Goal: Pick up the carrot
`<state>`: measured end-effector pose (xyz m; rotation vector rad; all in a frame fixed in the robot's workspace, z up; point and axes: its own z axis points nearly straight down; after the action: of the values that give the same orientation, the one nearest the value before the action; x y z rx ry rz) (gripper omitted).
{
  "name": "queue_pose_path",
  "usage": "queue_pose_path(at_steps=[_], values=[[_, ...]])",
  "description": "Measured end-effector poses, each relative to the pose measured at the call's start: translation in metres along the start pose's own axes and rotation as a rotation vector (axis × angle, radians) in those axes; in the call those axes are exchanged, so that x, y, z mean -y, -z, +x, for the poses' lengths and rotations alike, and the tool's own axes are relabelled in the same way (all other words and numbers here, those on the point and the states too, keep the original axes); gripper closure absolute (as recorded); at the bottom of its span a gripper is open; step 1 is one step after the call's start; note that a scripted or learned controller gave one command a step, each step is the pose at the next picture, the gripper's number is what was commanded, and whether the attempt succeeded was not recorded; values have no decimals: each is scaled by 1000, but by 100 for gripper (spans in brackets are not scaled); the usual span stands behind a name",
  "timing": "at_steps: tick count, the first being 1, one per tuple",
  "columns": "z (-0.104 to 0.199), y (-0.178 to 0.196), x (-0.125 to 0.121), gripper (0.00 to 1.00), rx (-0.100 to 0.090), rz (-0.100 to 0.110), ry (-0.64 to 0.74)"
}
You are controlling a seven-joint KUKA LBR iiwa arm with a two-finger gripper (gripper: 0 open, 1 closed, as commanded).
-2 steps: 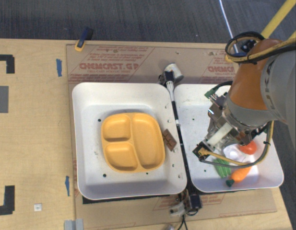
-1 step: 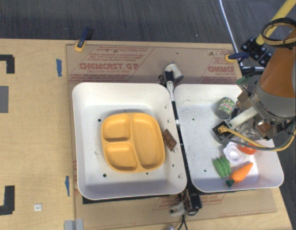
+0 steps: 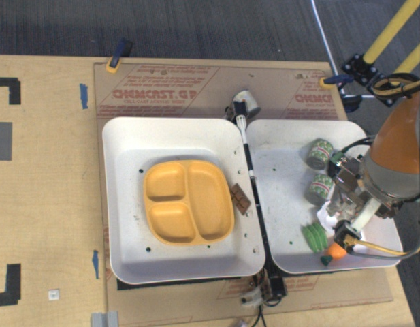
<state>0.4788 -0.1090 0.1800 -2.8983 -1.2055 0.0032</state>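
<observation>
Down in the right white bin [image 3: 278, 182], the carrot [image 3: 337, 253] lies just beside the gripper [image 3: 342, 213], not lifted yet, and nobody can tell if the gripper is open.

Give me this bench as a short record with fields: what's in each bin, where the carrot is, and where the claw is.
left bin: yellow divided plate; small brown piece at the plate's right edge
right bin: two green-labelled cans; green ridged item; carrot
carrot: near the front edge of the right bin, just right of the green ridged item
claw: over the right bin, between the cans and the carrot
task state: carrot not seen in the claw
</observation>
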Motion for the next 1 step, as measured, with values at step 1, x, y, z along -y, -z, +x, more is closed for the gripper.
queue_pose_path(at_steps=[1], values=[[69, 68, 67, 100, -1, -2, -231]])
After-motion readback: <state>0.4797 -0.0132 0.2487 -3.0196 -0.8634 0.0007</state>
